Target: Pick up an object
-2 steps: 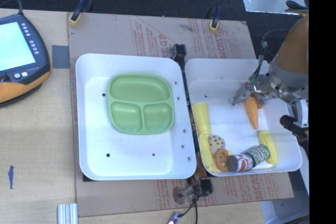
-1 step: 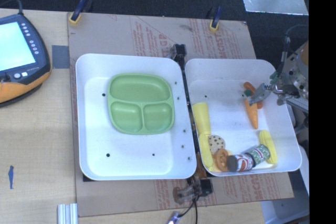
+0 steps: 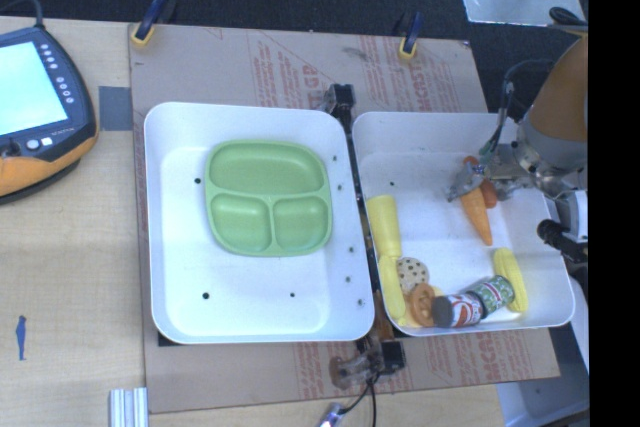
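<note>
Nearest you, along the front edge of the right bin, lies a tight cluster: one can on its side, one cookie, one small orange round piece, and one short yellow piece by the front right corner. One long yellow piece runs up the bin's left wall. Past these, toward the right wall, lies one carrot, the likeliest thing to be picked.

The pincer sits right at the carrot's upper end, with the orange of the carrot showing among its metal parts. You cannot tell whether it is open or closed, nor whether the carrot is truly between the fingers.

Watch for a slip: the carrot tapers and looks smooth, and a hold near one end would likely let it swing or drop on the lift. It lies close to the right wall, so a finger could catch the rim there.

The left bin holds one green divided plate, set toward its far edge. At the table's far left edge rests one control pad. Two clamps grip the cardboard's far edge.
</note>
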`<state>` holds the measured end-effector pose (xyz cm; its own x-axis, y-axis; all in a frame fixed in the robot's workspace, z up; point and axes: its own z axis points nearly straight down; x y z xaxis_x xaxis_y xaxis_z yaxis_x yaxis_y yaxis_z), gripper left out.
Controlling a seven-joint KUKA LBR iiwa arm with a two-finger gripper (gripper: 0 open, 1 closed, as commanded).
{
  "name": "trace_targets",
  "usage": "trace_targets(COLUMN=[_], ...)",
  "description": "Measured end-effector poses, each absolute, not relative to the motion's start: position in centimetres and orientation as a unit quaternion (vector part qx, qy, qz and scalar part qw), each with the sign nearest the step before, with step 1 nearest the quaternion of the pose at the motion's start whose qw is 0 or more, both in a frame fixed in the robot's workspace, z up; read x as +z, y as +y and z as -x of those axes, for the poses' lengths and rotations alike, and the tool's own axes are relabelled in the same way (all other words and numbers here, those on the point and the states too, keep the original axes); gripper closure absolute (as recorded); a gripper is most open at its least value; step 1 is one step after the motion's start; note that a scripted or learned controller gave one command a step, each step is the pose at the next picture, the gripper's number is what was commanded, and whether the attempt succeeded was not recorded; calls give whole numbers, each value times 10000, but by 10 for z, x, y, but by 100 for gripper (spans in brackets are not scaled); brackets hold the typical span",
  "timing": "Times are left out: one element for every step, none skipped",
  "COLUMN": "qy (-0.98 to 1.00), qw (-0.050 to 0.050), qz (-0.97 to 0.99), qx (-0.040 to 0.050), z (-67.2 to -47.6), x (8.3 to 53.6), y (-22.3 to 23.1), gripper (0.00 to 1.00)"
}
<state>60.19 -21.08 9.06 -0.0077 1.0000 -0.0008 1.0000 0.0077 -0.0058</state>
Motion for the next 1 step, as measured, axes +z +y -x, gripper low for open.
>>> trace_targets(qy=[-7108], qw=[7], qz=[7034], qx=[23], z=[-603], x=[103], y=[-212], gripper=[100])
